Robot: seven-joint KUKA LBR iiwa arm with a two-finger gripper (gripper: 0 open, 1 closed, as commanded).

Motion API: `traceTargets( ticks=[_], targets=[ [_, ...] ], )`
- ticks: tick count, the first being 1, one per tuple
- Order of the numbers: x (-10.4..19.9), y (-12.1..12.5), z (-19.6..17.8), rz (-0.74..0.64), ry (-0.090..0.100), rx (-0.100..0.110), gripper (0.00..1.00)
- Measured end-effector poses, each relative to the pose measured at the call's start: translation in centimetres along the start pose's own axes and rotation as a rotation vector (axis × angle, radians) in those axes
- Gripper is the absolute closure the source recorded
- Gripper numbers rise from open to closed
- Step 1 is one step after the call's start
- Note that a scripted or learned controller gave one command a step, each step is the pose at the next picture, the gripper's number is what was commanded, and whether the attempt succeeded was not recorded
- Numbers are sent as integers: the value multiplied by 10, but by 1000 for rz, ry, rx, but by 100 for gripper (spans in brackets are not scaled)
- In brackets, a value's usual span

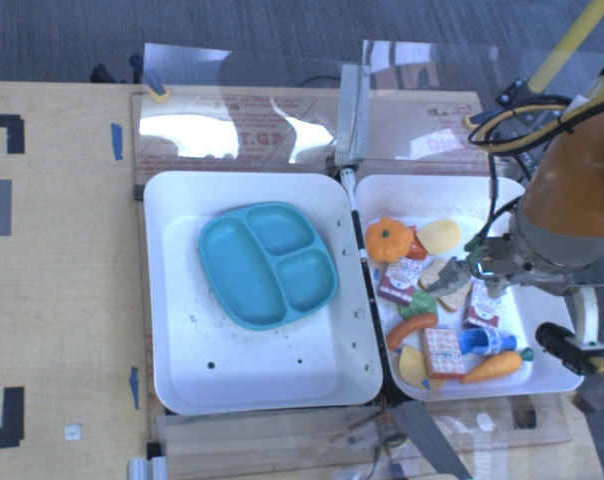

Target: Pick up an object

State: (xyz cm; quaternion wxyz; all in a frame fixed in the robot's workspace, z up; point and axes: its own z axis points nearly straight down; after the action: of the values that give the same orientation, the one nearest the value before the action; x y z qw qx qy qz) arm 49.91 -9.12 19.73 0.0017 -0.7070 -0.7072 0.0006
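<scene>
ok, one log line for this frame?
gripper low in right bin | over toy food pile | near small pumpkin | blue plate in left bin | grasp unconfirmed

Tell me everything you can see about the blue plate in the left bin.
The blue plate is a light turquoise divided tray with rounded corners, plastic by its look. Raised ridges split it into three compartments: one long one and two smaller ones. Nothing lies in any of them. It lies flat, right side up, turned at a slant, toward the back of the left bin, on the bin's white floor. Nothing else touches it.
</scene>
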Motion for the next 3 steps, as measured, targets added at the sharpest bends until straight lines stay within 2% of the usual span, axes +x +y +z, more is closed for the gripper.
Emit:
traceTargets(
  ticks=[1, 2, 3],
  targets=[
    [-49, 48, 95, -75, -6, -21, 0],
    [-15, 79, 104, -127, -15, -19, 0],
    [-11, 90, 81, -133, -17, -57, 100]
  ],
)
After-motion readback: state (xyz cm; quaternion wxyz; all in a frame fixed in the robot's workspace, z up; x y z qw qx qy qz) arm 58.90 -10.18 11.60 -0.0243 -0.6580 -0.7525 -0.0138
